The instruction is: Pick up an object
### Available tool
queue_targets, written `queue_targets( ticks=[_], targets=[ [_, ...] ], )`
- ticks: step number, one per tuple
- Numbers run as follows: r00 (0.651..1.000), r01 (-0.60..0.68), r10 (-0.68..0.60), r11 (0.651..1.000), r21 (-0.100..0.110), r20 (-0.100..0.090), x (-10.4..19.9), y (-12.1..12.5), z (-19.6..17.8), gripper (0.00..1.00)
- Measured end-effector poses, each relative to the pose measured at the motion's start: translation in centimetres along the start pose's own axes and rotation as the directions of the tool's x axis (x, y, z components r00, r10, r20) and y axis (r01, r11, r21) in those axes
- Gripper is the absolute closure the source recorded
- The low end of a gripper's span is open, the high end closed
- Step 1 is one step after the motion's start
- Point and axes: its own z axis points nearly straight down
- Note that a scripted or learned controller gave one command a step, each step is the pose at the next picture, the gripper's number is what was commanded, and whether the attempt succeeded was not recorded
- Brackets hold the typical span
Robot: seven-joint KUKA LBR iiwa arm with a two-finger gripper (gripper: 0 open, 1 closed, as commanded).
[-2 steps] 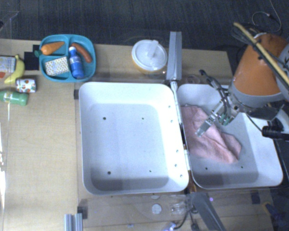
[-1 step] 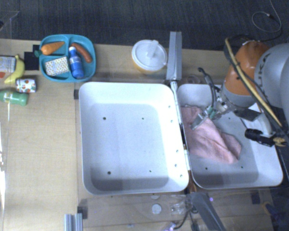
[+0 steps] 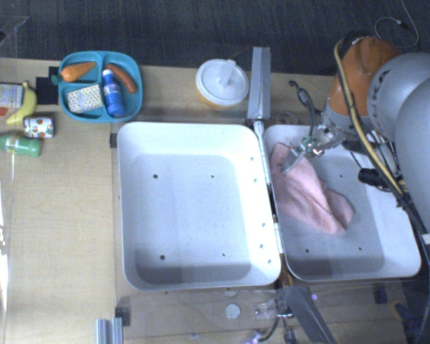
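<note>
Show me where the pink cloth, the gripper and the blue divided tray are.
pink cloth (image 3: 309, 198): camera view, middle of the cloth.
gripper (image 3: 299, 156): camera view, its tip over the cloth's upper end.
blue divided tray (image 3: 134, 70): camera view, right rim.

Pink cloth, crumpled, lying flat in right bin, toward its left wall

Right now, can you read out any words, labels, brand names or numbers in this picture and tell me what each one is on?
No text here is legible.
Small carton: red and white print, too blurred to read.
Small can: patterned label, too small to read.
Blue bottle in the teal tray: label unreadable.
Green bottle: no readable marking.
</note>
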Motion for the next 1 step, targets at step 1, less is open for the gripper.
queue_targets(
  ticks=[1],
  targets=[
    [0.985, 0.170, -0.170, 0.985, -0.016, 0.003, -1.77, -2.10, 0.12, 0.00]
  ],
)
